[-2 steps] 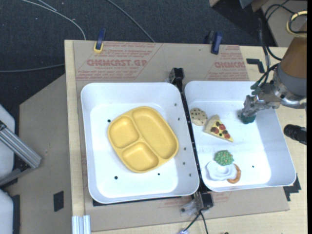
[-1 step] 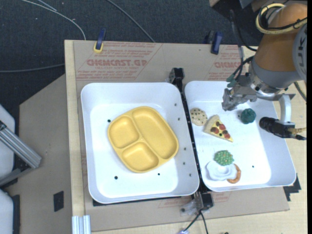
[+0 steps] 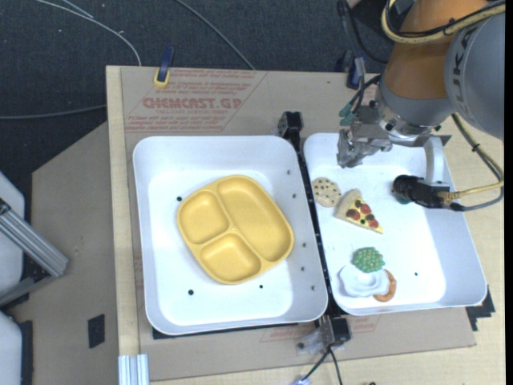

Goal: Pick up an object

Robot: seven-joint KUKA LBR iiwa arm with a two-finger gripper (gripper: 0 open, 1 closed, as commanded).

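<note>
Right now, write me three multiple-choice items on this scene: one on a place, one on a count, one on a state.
1. Where does the yellow tray lie?
A. left bin
B. right bin
C. on the bare bench

2. How many compartments has the yellow tray?
A. two
B. three
C. five

3. How does the pizza slice stand to the gripper?
A. clamped in it
B. apart from it, lying in the bin
C. hanging from it

Key: A, it sits in the left bin; B, three hollows show; B, the slice rests in the right bin, below the gripper in the view.
</note>
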